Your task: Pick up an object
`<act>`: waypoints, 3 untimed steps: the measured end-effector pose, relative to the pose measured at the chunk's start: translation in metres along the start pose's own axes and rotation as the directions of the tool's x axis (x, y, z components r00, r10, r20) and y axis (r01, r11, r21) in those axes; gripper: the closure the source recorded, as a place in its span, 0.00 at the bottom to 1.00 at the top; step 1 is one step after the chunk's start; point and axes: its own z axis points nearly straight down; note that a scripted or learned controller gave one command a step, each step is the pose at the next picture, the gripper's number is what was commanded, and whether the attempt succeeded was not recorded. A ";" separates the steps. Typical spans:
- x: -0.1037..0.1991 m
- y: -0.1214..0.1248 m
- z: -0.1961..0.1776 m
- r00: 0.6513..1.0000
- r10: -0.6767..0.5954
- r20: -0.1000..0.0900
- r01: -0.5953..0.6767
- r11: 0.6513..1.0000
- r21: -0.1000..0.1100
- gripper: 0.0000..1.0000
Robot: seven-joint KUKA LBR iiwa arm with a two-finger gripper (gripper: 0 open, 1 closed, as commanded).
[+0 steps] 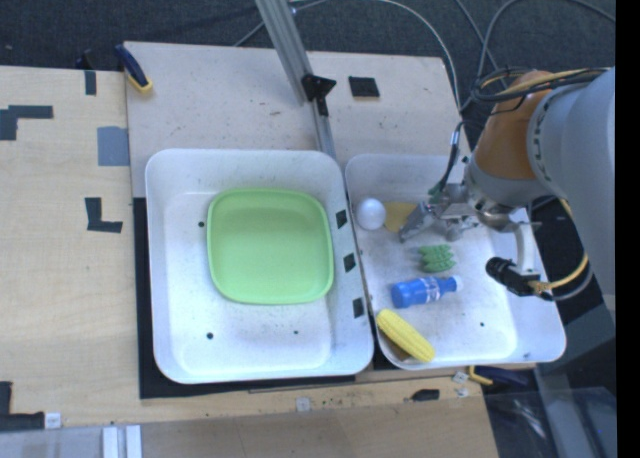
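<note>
Two white bins sit on a pale wood bench marked with dark tape. A light green plate fills the left one. The right one holds a white ball, a blue bottle, a spiky green piece and yellow corn. The arm is grey with an orange band.

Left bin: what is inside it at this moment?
The left bin holds a green square plate lying flat on its floor. Nothing rests on the plate. Whatever may lie beneath the plate is covered and cannot be seen.
</note>
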 end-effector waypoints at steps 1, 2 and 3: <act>-0.001 0.001 -0.013 1.000 0.001 0.001 -0.001 1.000 -0.004 1.00; -0.001 0.009 -0.072 1.000 0.001 0.000 -0.001 1.000 -0.006 1.00; -0.004 0.009 -0.114 1.000 0.001 0.000 -0.001 1.000 -0.004 1.00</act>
